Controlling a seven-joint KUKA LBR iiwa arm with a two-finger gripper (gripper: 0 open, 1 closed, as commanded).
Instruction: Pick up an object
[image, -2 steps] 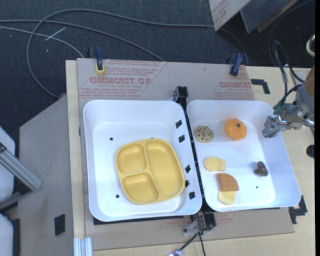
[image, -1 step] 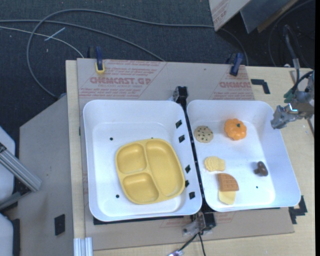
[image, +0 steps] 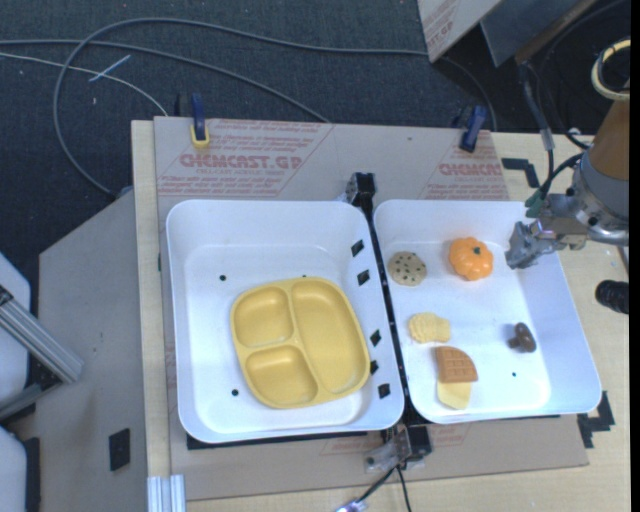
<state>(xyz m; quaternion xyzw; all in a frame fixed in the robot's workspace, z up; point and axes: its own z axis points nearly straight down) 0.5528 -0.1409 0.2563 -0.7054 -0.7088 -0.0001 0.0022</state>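
Entry, risk: your pincer (image: 522, 250), grip state impossible to tell, hangs over the right white plastic bin (image: 565, 345) near the round orange pumpkin toy (image: 471, 258); you may clip the rim or nudge the toy rolling, closing on nothing.

A yellow divided tray (image: 298, 342) lies in the left white bin (image: 190, 300), tilted a little. Blue clamps (image: 199, 122) grip the far edge of the brown board (image: 300, 155) — one left, one right. Grey cables (image: 90, 60) loop across the dark floor (image: 60, 130) beyond.
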